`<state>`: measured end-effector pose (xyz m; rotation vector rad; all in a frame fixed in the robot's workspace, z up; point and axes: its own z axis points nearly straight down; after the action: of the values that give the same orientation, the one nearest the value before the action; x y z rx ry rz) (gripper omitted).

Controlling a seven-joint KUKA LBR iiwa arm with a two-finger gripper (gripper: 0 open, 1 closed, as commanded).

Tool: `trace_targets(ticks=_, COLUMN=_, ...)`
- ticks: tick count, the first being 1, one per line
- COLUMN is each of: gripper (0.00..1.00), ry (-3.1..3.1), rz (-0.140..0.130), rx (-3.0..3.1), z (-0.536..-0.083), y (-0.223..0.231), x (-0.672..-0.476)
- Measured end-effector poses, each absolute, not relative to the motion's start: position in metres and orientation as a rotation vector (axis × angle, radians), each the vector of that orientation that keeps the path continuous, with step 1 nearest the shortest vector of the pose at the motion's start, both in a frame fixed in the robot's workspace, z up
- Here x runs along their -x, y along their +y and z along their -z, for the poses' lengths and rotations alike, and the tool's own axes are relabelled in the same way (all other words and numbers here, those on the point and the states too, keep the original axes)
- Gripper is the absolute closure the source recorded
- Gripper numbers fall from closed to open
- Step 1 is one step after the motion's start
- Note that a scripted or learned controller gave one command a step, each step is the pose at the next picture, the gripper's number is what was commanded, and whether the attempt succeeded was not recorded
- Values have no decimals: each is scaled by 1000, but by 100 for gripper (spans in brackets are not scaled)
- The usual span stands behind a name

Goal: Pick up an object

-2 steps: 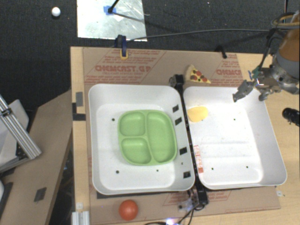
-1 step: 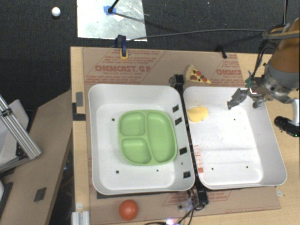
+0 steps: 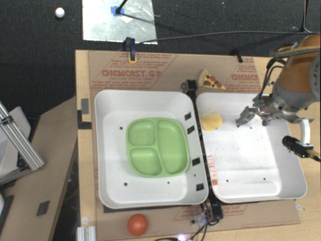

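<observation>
Yellow lump [image 3: 211, 121] lies upper left in the right bin [image 3: 261, 185]; the gripper [image 3: 246, 118], state unclear, hovers beside it, approaching; next, descend onto it.

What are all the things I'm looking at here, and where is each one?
Bins: two, white, side by side on the bench, left bin and right bin.
Divided plate: one, light green, lying in the left bin.
Yellow lump: one, pale yellow, in the right bin's near-left corner by the divider.
Pizza slice toy: one, yellow with red spots, on the bench behind the bins.
Ball: one, orange-red, on the bench in front of the left bin.
Small ball: one, white, on the dark floor at top left.
Clamp: one, blue and yellow, at the bench's back edge.
Arm: one, grey with orange band, reaching from the right.
Gripper: one, grey, over the right bin, right of the yellow lump.
</observation>
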<state>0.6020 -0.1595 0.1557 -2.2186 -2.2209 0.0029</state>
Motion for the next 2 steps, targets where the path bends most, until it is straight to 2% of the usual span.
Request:
trace_targets(ticks=1, gripper=0, ry=-2222, rz=-1, rx=2220, z=-114, y=-160, x=-602)
trace_targets(ticks=2, gripper=100, ry=-2225, rz=4, rx=2223, z=-127, y=-161, x=-604)
